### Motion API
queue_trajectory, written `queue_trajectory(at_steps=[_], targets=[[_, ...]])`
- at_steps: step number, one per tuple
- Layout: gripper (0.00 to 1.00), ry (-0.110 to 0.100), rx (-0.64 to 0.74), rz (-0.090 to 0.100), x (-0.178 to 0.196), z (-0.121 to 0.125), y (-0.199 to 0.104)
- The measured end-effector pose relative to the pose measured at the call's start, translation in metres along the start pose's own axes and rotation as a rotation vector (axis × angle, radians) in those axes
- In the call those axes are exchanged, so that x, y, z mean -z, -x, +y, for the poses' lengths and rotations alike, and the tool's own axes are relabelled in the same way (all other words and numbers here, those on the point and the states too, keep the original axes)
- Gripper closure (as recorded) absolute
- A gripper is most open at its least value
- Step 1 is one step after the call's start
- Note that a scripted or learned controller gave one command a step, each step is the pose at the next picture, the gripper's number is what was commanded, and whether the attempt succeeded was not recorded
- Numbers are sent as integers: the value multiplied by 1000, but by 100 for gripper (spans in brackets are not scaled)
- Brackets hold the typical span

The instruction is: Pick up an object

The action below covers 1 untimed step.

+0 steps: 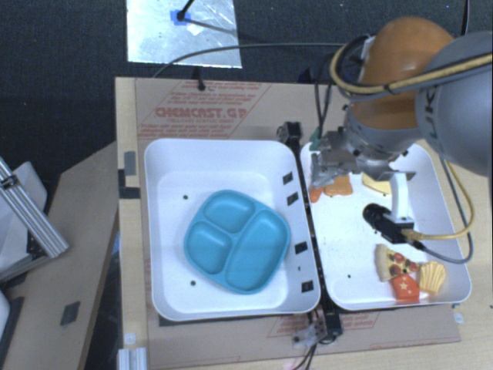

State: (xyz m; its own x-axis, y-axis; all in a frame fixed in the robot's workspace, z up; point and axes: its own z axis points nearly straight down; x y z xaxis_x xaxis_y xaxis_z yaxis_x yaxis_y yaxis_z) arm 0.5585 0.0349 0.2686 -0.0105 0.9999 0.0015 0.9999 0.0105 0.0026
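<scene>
My gripper [325,169] hangs low over the far left part of the right bin [347,284], close to the wall between the two bins. An orange piece [339,186] lies right under and beside it; whether the two touch cannot be told. A smaller orange bit [314,195] sits by the wall. A pale yellow piece [376,184] peeks out from under the wrist. Near the front right corner lie a pizza-slice toy [394,262], a red piece [406,287] and a ridged yellow piece [432,277].
The left bin [166,206] holds a blue divided plate [236,240]. Black clips line the wall between the bins. The big grey and orange arm [404,68] covers the far right of the right bin. A foil sheet [183,20] lies beyond the bench.
</scene>
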Motion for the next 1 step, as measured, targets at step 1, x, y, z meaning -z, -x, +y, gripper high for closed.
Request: queue_trajectory(at_steps=[1], targets=[[100,0,0,0,-9,18,-45]])
